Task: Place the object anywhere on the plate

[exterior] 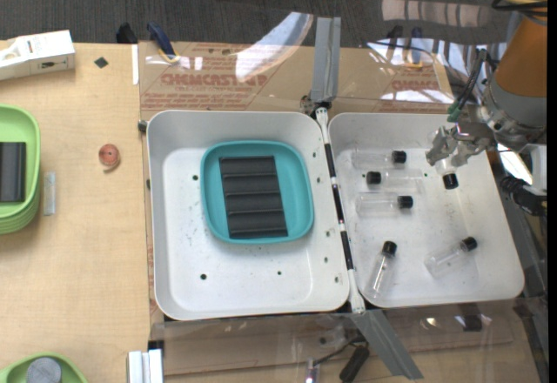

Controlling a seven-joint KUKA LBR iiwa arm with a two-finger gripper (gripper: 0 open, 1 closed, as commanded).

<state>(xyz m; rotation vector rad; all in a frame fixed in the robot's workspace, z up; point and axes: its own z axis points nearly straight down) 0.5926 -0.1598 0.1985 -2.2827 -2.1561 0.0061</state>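
The camera view looks down on my two shallow white bins set side by side on the wooden bench. In the left bin [174, 277] sits a teal, rounded-square plastic plate [300, 198], and on it lies a dark ribbed rectangular block [252, 195]. The right bin [487, 281] holds several small clear vials with black caps, scattered and mostly lying flat: one near the back [393, 158], one just in front of it to the left [376, 177], one toward the middle [400, 202], one low down near the centre [384, 258], and one toward the right [457, 252]. My gripper [448, 155] hangs over the back right part of that bin. A black-capped piece [450, 181] shows just beneath my fingertips, though I cannot tell whether I hold it, nor how my jaws stand. My arm's orange band [526, 50] rises at the right.
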